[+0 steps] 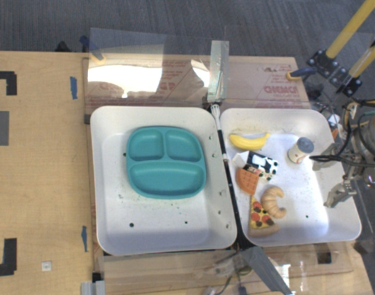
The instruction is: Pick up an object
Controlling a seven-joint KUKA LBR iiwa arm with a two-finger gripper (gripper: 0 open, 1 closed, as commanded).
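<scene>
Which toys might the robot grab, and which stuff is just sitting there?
Might grab, right bin: banana, croissant, pizza slice, waffle, black-and-white toy, small blue-topped cylinder.

Just sitting: teal divided plate, left bin.

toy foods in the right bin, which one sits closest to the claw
The croissant, tan and curved. It lies nearer the claw at the bin's right edge than the banana, the pizza slice or the waffle piece.
</scene>
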